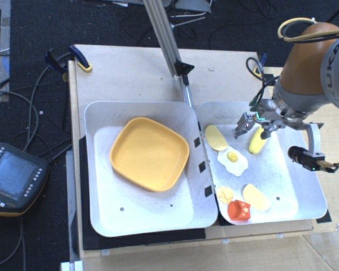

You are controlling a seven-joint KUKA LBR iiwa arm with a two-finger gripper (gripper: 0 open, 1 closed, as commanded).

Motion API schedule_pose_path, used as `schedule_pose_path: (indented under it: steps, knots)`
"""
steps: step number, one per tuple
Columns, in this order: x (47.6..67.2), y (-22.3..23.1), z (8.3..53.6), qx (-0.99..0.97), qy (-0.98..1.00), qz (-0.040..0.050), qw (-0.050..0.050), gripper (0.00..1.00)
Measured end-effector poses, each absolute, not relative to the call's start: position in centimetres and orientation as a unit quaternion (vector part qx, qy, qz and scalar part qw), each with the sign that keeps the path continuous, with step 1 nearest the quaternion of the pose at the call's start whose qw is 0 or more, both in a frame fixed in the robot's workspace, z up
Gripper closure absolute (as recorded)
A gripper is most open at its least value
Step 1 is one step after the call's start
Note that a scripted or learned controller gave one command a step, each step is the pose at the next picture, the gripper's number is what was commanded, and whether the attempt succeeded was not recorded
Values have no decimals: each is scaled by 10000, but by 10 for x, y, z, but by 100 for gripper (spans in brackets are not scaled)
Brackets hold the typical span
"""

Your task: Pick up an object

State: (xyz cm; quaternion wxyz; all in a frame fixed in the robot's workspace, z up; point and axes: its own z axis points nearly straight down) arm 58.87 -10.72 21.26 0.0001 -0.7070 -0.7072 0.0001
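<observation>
The gripper (254, 127) is hovering in the upper part of the right bin (305, 205), right of frame centre, with its two fingers spread apart and nothing between them. One dark fingertip is pointing left toward the pale yellow oval piece (216, 138); the other is sitting just above the small yellow banana-shaped piece (257, 142), which is the nearest candidate for the pick. Whether that finger is touching it cannot be determined. The piece is lying tilted, close to the bin's centre line, near the fried-egg toy (233, 160) below and to its left. It is judged to be a light, rigid plastic toy with a smooth, rounded and probably slippery surface; it is likely to roll or squirt out under an off-centre squeeze. The recommended hold is across its short axis at mid-length, with the fingers straddling both long sides. The arm (308, 66) is reaching in from the upper right of the frame, its wrist bending downward and leftward over the bin. The yellow plate (150, 153) is occupying the left bin (96, 151).
</observation>
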Motion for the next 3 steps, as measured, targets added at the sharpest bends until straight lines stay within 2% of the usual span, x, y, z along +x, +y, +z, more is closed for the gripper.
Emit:
schedule_pose_path:
  steps: [1,3]
  knots:
    - [589,-107,213,-7070,-7072,1,1,0]
    - [589,-115,105,-7072,-7070,16,21,0]
